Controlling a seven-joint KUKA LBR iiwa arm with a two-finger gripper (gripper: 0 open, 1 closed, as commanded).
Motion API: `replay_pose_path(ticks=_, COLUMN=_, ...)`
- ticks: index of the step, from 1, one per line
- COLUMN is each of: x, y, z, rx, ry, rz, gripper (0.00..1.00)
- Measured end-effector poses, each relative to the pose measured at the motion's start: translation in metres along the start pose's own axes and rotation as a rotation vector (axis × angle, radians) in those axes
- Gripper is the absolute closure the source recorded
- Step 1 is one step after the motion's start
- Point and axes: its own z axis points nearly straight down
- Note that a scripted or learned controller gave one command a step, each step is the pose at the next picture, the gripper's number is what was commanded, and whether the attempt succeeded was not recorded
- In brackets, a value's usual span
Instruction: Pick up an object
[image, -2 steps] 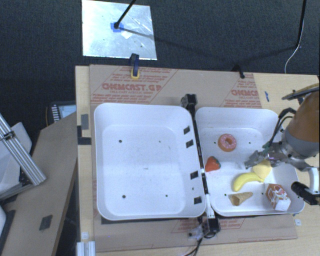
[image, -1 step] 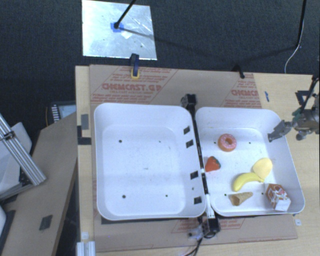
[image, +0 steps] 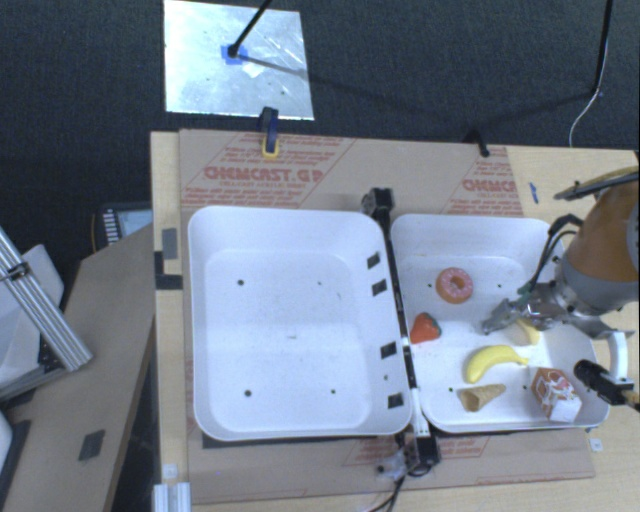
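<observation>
Gripper (image: 503, 320) low in the right bin (image: 470, 232) — finger state cannot be told — with the banana (image: 494, 361) just below it toward the camera, long axis running left-right.

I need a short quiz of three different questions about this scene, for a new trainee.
1. True or false: the pink ring-shaped doughnut lies in the right white bin.
2. Which item is nearest to the gripper? A) small red and white carton B) curved yellow banana C) red strawberry
3. Fill in: the tan waffle cone lies just below the ____.

Key: 1 true; 2 B; 3 banana.
</observation>
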Motion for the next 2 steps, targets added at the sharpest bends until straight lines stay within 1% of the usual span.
replay_pose_path(ticks=1, x=0.005, y=0.066, z=-0.137, rx=-0.025, ry=-0.008, rz=-0.007, gripper=0.0)
replay_pose_path(ticks=2, x=-0.001, y=0.078, z=-0.124, rx=-0.011, ry=-0.004, rz=-0.004, gripper=0.0)
